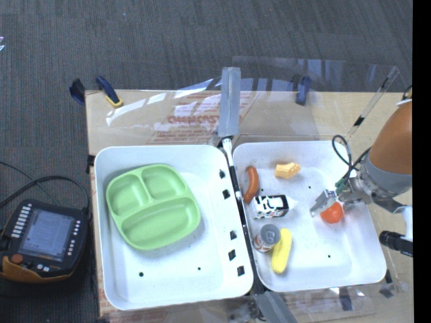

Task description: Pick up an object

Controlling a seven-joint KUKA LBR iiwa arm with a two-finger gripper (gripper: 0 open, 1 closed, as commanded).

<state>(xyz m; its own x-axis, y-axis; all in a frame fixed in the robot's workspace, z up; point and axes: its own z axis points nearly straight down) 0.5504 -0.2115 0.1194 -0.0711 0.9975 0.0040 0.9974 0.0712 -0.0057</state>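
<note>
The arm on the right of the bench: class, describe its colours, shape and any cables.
The arm is rounded, with a broad orange band above a grey wrist section. A thin black cable loops beside it. Its gripper is small, metallic grey, with slender fingers.

The arm (394, 150) wore a rounded orange band above a grey wrist; a black cable (343, 155) looped beside it, leading to a silvery metal gripper (328, 203).
</note>
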